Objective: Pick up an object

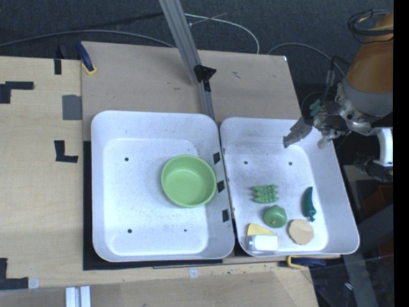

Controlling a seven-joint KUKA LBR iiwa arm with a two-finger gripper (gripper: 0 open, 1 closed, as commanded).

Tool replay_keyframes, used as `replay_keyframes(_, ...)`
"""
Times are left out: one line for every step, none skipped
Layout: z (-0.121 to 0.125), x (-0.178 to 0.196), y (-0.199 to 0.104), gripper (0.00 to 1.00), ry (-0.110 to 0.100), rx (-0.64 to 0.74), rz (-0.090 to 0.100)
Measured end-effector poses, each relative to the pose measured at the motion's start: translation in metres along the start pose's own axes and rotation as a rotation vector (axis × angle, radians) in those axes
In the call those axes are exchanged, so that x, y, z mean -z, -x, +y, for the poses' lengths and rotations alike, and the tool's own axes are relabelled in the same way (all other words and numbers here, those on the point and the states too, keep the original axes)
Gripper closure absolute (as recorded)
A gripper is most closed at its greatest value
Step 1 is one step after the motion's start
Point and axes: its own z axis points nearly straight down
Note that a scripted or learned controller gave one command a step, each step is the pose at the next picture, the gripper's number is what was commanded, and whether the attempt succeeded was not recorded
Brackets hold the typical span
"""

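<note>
Down in the near part of the right bin (332, 171), a cluster of small toy foods, any one a fair candidate: green pea pod (264, 193) lying flat toward the middle, green apple-like fruit (275, 217) just near of it, yellow wedge (257, 229) and white block (263, 242) touching at the near wall, tan round slice (300, 231) to their right, dark green pepper-like piece (309, 203) propped along the right side. Packed close, so probably awkward to take one cleanly; pea pod stands most apart. Up at the far right corner of the same bin, gripper (309, 135), fingers spread apart, nothing between them, hanging over the rim well away from the cluster. Likely staged there ahead of a descent. Off to the left, green bowl (188, 181) sitting upright alone in the left bin (108, 171).
</note>
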Motion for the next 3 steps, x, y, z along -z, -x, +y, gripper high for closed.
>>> replay_keyframes(0.0, 0.0, 0.0, 0.0, 0.0, 0.0, 0.0)
replay_keyframes(0.003, -0.045, -0.003, 0.0, -0.005, -0.001, 0.0)
replay_keyframes(0.006, -0.106, 0.003, 0.0, -0.006, -0.002, 0.0)
